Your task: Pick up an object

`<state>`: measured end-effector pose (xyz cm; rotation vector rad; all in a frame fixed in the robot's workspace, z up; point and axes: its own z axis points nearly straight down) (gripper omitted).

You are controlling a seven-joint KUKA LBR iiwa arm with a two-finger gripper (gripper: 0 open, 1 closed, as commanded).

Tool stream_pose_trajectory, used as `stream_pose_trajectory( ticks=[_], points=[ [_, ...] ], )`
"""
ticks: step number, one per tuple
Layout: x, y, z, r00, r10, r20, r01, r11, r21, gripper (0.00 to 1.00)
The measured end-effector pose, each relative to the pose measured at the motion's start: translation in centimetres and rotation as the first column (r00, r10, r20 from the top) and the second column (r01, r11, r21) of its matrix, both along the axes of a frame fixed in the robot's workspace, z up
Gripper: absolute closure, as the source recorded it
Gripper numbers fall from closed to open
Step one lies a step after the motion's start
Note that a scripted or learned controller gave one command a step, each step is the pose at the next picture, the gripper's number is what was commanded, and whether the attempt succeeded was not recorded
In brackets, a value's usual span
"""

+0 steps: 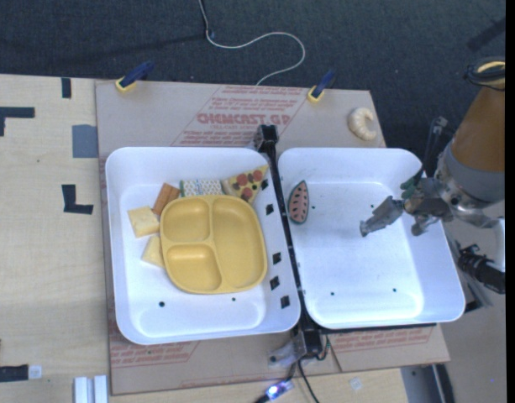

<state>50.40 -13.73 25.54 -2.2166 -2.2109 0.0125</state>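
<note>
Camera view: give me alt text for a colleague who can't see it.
The arm's end effector hovers over the right bin, apart from a watermelon-slice toy by the bin's left wall. The left bin holds a yellow divided plate with small toy foods around it.

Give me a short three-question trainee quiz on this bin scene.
1. True or false: the yellow plate lies in the left bin.
2. Which bin holds the watermelon slice? A) left B) right
3. Fill in: the gripper is over the ____ bin.

Key: 1 true. 2 B, the right bin, near its left wall. 3 right.
</note>
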Motion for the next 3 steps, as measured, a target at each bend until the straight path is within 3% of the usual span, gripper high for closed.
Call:
stream_pose_trajectory(
  ticks=[1,3],
  points=[
    [0.2,0.0,0.6,1.0,0.003,0.011,-0.003,1.0,-0.002,0.0],
    [0.9,-0.3,-12.1,1.0,0.003,0.006,-0.003,1.0,-0.001,0.0]
  ],
)
